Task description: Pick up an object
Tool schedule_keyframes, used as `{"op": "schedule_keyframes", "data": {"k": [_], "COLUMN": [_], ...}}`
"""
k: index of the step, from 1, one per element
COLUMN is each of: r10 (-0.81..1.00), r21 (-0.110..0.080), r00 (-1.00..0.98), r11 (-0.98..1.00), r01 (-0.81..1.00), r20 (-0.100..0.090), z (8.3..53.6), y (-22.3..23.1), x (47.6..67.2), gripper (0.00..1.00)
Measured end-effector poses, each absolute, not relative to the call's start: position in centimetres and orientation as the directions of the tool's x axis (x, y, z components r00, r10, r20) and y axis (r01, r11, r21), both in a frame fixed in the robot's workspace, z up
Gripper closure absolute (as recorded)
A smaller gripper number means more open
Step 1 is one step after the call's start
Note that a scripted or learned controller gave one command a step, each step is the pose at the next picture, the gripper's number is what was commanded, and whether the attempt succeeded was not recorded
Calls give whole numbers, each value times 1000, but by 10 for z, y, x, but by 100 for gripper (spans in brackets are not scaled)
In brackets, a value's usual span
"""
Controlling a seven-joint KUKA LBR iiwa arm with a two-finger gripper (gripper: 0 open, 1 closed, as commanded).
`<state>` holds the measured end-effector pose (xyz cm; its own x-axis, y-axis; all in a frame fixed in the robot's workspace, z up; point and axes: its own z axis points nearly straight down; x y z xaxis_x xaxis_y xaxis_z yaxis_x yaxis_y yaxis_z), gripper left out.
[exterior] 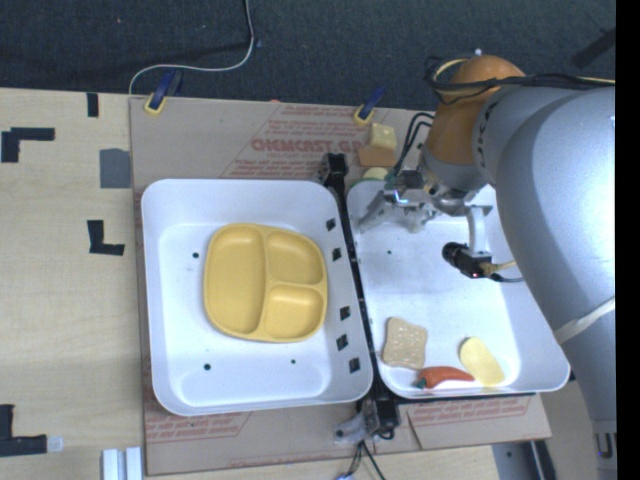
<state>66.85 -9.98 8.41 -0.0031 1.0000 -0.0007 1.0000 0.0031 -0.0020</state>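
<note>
Lower the claw [400, 203], state indiscernible and apparently at the shallow white right bin's [520, 313] far corner, squarely over the flat tan bread slice [405, 343].

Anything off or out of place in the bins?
Nothing spilled or broken. Yellow divided plate sits slightly rotated in left bin. Toast, red pepper and yellow piece cluster at right bin's near edge.

We see three loose items along the right bin's [520, 308] near edge: tan bread slice [405, 343] lying flat, orange-red carrot-like piece [445, 376] just below-right of it, pale yellow oval piece [483, 361] touching carrot's end.
</note>
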Motion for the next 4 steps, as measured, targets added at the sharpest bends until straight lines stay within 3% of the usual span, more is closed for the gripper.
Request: {"op": "schedule_keyframes", "data": {"k": [1,2,3,4], "r10": [1000,1000,1000,1000], "r21": [-1,-2,-1,-2], "r00": [-1,-2,0,-3], "r11": [1,2,0,3], "r01": [1000,1000,1000,1000], "r20": [-1,-1,-1,-1], "z": [85,84,84,84], "y": [-99,-94,-94,-99], "x": [640,661,648,668], "gripper": [0,0,0,0]}}
